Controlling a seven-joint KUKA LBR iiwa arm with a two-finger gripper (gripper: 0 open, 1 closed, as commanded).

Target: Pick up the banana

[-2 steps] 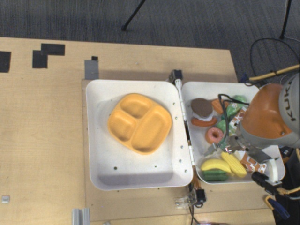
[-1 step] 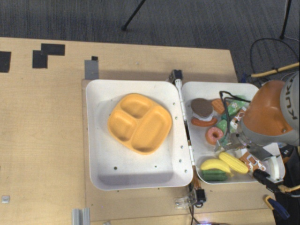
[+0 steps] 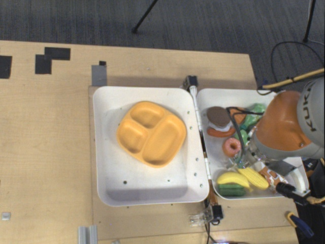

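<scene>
the camera view looks down on the bench [image 3: 45,151] with two white bins side by side. the left bin [image 3: 117,187] holds an orange divided plate [image 3: 151,133]. taking that plate as the landmark, the banana [image 3: 244,178] lies well to its right and a little nearer the camera, in the right bin [image 3: 210,98] by that bin's near wall. a green vegetable [image 3: 231,189] sits touching the banana on its near side, and a pink doughnut [image 3: 232,146] lies just beyond it.

the arm [image 3: 284,126] reaches in from the right, further from the plate than the banana, and its wrist covers the jaws, so i cannot tell whether they are spread or pressed together.

the banana's long axis runs roughly left to right, slanting slightly nearer at the right end; which end is the stem is too small to tell.

to do the pick well, the jaws should probably close across the narrow width near the banana's middle, clear of the green vegetable.
</scene>
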